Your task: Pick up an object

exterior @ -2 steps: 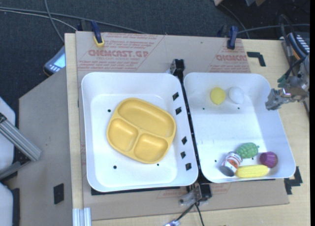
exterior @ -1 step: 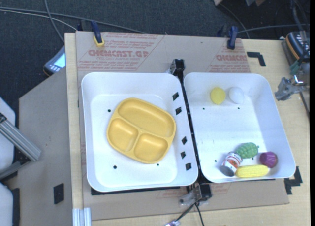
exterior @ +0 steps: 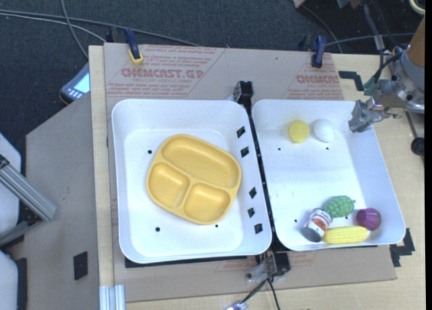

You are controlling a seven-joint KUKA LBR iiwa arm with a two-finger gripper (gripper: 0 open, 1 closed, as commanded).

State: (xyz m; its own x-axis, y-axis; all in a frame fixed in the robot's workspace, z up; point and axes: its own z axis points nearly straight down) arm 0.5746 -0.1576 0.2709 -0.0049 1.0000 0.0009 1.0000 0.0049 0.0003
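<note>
The grey two-finger gripper [exterior: 360,117] hangs over the far right rim of the right-hand shallow white bin [exterior: 337,173]; whether it is clenched or released cannot be told. At nine o'clock from it a yellow lemon-like ball [exterior: 299,131] touches a white egg-shaped ball [exterior: 324,130]. In the near right corner a yellow corn cob [exterior: 347,235] lies with its long axis running three to nine o'clock, beside a small can [exterior: 317,223], a green lumpy fruit [exterior: 339,206] and a purple round fruit [exterior: 368,218]. The bin's middle is bare. The left-hand bin [exterior: 128,167] holds a yellow divided plate [exterior: 194,178].
</note>
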